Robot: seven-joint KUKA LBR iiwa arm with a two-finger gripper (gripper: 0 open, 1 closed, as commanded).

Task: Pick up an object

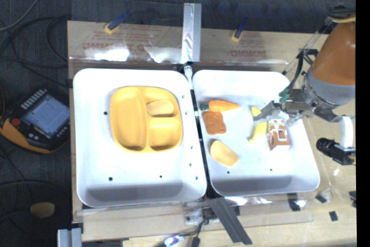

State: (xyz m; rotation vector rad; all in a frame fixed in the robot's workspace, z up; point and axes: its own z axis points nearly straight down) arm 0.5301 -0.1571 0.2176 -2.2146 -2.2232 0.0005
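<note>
No brand name or legible writing can be made out; faint print shows on the clear sheet taped behind the bins, but it cannot be read. A small carton bears a printed white, red and brown pattern, too small to decipher.

2 shallow white bins are set side by side. In the left bin a yellow divided tray is lying, and a tan bun-shaped piece is seen in its upper right compartment.

In the right bin several toy foods are spread: a carrot near the upper left, an orange-brown piece just below it, a pale yellow rounded piece lower down, and a yellow piece near the middle, just beside the carton.

The gripper is positioned over the right side of the right bin, directly above the carton and yellow piece. Nothing can be seen gripped, and how far it is open cannot be told from this angle.

A handheld pendant is lying on the floor to the left of the bench.
</note>
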